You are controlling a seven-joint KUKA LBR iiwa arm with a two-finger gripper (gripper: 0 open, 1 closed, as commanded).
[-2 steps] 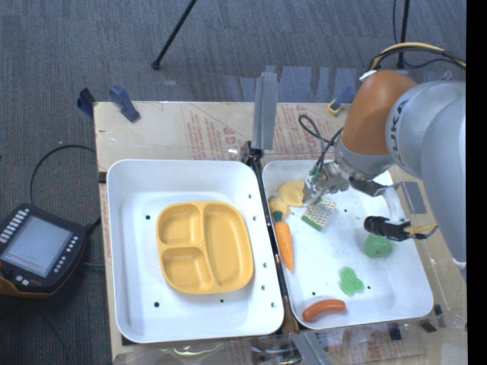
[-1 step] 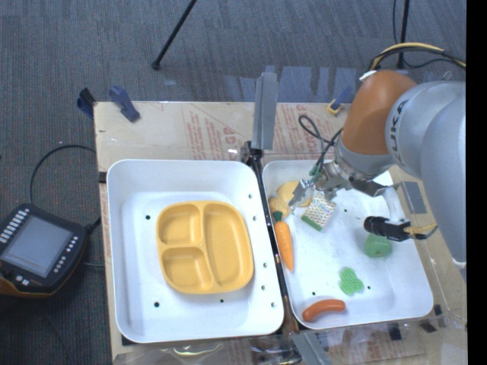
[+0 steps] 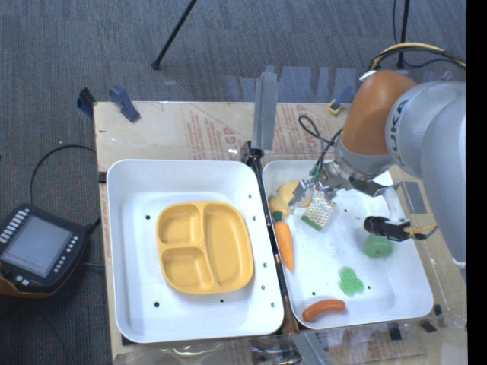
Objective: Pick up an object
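Note:
My gripper (image 3: 315,192) hangs over the upper left part of the right bin (image 3: 407,295). A small green-and-white checkered object (image 3: 319,215) sits directly under its tip, touching or nearly touching it. Just left of the gripper is a yellow piece (image 3: 284,197) by the bin's left wall. An orange carrot (image 3: 284,245) lies along that wall below it. A green lump (image 3: 378,246) rests at the right, a green leafy piece (image 3: 351,281) lower down, and a red sausage (image 3: 323,309) near the front edge.
The left bin (image 3: 125,204) holds a yellow divided plate (image 3: 204,246). A grey upright post (image 3: 265,116) stands behind the gap between the bins. A tablet-like pendant (image 3: 34,249) lies on the floor at the left.

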